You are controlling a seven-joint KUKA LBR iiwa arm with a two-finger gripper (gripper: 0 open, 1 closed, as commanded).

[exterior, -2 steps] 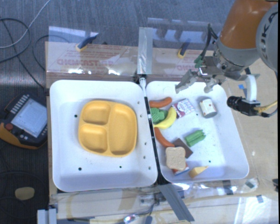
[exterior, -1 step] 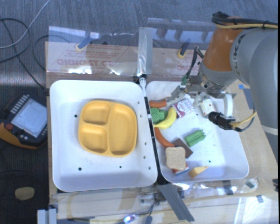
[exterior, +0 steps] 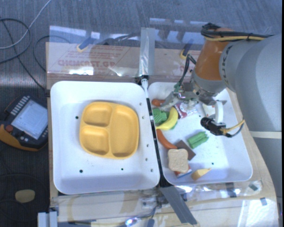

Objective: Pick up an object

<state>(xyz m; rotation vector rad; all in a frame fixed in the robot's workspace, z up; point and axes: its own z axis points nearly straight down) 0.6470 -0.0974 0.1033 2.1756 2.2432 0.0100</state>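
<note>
The end effector (exterior: 187, 98) is hanging over the right bin (exterior: 236, 167) at its 11 o'clock corner, and the wrist is hiding its tips, so I cannot tell how it is set. A red packet (exterior: 183, 109) beneath it is lying half covered. At 9 o'clock from it, a banana (exterior: 168, 120) and a green piece (exterior: 159, 115) are crowding the dividing wall. An orange carrot (exterior: 164, 140) is lying at 6 o'clock from those. A green block (exterior: 197, 139) is sitting mid-bin; a toast slice (exterior: 178, 160) is overlapping a brown piece (exterior: 186, 149). A cheese wedge (exterior: 200, 173) is resting near the 6 o'clock rim. The 4 o'clock part is lying open. The left bin (exterior: 66, 174) is carrying a yellow divided plate (exterior: 109, 129). A handheld controller (exterior: 23, 123) is lying off the surface at 9 o'clock.
</note>
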